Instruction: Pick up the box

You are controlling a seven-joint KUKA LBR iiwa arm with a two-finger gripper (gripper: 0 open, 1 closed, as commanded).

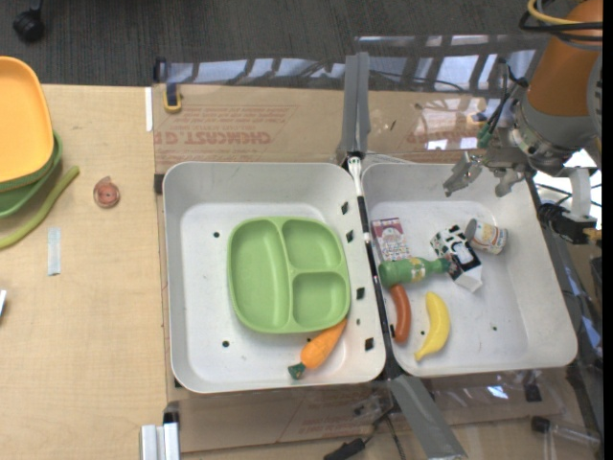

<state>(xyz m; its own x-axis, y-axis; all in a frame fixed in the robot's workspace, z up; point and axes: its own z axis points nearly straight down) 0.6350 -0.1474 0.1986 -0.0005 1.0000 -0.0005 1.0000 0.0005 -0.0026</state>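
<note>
Box [388, 239] – by right bin's [536, 353] left wall | gripper [484, 171] spread, unladen – above back rim

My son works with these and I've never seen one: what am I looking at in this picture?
One camera looks down at a slant on a bench with two shallow white bins. The grey and orange shape at the right is a robot arm; its gripper hangs above the right bin, holding nothing. That bin holds a small box, a green bottle, a banana, a red sausage and a small jar. The left bin holds a green divided plate and a carrot. The arm is meant to pick up the box.
</note>
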